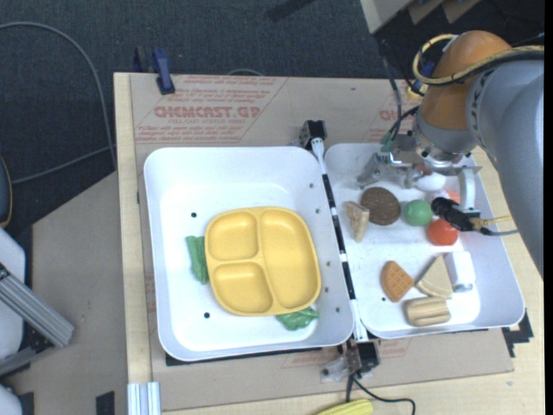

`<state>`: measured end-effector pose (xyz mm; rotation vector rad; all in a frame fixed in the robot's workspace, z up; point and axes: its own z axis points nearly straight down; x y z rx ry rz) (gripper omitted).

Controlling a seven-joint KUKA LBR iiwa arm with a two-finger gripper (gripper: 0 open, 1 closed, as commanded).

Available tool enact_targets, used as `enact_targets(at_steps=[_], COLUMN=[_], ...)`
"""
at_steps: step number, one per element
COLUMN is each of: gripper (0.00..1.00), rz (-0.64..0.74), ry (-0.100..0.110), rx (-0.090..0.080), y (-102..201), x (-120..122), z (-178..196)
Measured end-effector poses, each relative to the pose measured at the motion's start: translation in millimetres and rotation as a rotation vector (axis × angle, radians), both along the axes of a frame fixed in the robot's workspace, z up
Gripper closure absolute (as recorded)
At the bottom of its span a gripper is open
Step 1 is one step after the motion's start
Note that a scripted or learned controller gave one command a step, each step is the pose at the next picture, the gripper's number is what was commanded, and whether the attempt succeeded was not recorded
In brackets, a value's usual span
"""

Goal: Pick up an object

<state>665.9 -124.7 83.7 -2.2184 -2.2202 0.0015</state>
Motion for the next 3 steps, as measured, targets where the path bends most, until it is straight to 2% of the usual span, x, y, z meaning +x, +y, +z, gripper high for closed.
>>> enact_targets(at_steps=[1, 2, 3], gripper=[0.0, 0.0, 0.0], rz=[-0.001, -0.001, -0.001], ry=[-0.001, 0.0, -0.005], rx=[0.0, 0.0, -0.003], y=[7.4, 4.8, -17.5], x=[-31.8, -50.1, -44.3], z=[0.9, 0.9, 1.0])
